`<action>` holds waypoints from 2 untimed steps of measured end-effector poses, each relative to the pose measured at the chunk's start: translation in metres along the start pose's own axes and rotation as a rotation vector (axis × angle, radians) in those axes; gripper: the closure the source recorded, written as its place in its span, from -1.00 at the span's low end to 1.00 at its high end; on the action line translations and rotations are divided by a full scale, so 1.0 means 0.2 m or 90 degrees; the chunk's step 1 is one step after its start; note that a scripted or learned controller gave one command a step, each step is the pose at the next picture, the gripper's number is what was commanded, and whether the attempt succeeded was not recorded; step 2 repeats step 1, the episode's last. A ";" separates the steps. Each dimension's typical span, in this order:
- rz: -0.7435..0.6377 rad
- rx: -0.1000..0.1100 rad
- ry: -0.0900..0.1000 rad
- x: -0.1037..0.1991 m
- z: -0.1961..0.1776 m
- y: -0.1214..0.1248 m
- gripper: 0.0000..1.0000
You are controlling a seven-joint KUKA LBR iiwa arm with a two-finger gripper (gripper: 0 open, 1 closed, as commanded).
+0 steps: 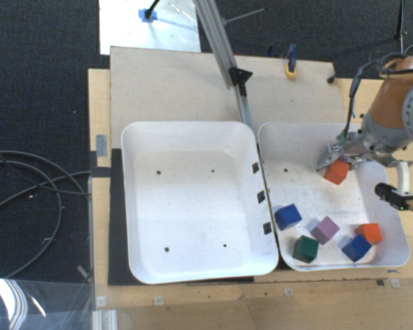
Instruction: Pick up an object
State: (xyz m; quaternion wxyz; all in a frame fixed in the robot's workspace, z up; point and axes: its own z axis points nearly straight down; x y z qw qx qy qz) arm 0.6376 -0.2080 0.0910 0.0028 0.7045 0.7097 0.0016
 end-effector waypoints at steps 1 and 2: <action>-0.001 0.000 -0.001 -0.01 -0.06 0.00 1.00; -0.001 0.000 -0.001 -0.01 -0.06 0.00 1.00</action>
